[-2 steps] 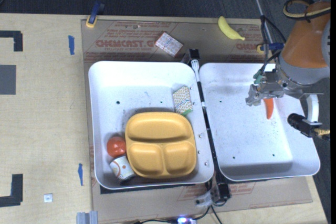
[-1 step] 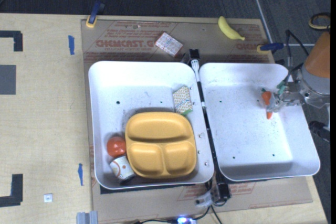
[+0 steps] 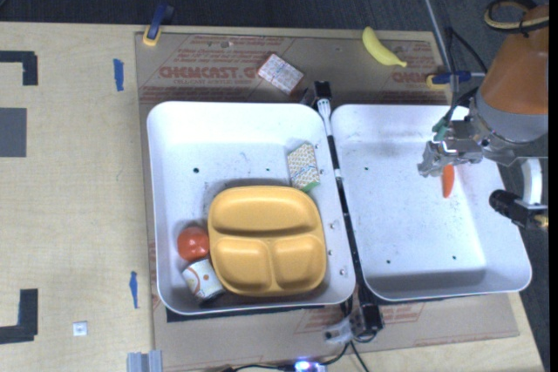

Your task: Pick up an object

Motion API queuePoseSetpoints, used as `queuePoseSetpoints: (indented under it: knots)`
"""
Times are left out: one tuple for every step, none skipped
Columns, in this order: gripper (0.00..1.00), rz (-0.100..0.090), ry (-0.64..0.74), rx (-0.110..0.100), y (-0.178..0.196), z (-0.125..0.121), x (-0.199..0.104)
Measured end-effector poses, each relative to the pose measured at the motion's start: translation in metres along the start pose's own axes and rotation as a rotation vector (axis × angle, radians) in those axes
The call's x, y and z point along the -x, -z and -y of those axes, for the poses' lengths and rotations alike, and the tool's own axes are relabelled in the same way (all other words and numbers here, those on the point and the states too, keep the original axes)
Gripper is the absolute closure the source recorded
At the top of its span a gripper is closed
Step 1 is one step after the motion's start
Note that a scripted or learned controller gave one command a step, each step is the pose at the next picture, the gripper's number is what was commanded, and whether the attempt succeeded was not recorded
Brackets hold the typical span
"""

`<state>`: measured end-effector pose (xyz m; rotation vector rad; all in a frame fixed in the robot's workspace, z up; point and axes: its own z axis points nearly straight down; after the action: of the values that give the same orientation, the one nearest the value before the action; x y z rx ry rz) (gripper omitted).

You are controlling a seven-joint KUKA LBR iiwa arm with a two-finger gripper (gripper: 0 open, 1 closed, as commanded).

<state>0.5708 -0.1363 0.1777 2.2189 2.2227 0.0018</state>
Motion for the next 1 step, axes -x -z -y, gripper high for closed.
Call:
queuePoseSetpoints:
  knots:
    - [1.0,0.001,0.0,0.001,0.114,-0.0317,-0.0245]
